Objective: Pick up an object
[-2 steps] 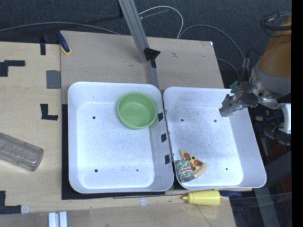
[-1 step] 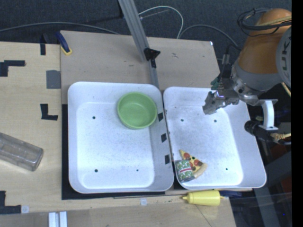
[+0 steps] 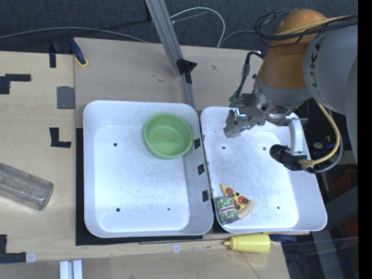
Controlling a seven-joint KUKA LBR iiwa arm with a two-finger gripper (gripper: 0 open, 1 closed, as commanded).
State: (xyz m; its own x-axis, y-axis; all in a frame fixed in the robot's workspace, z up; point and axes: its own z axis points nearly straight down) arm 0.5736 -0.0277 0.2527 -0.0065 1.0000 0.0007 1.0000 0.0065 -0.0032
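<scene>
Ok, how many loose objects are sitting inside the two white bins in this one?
2. A green bowl lies in the left bin, near its upper right corner. A pizza-slice toy lies in the right bin, at its lower left. The arm may hide more.

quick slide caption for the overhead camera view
KUKA arm's gripper over the right bin holding a pizza-slice toy; green bowl in left bin.
</scene>
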